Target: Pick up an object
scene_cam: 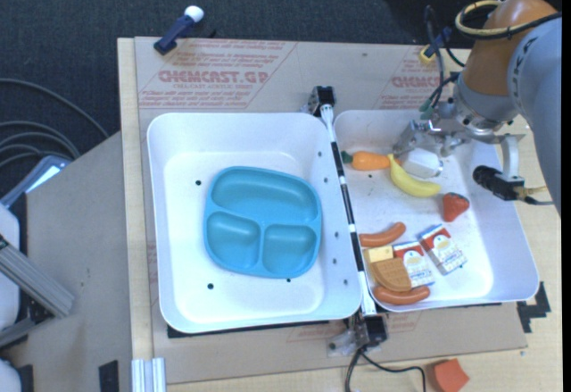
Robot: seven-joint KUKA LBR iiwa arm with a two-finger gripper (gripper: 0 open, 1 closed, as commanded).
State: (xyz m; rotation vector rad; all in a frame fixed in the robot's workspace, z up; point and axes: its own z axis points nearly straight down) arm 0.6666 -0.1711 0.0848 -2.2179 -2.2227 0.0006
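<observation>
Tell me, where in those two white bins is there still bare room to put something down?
Left bin: bare floor rings the blue tray, widest along the far side and near-right corner. Right bin: a bare strip by the right wall, past the strawberry and cartons. Crowded: the near-left pile of sausages and the far end around the banana, carrot and end effector.

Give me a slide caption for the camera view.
Gripper lowered over a banana in the right bin of toy food, blue divided plate in the left bin.
</observation>
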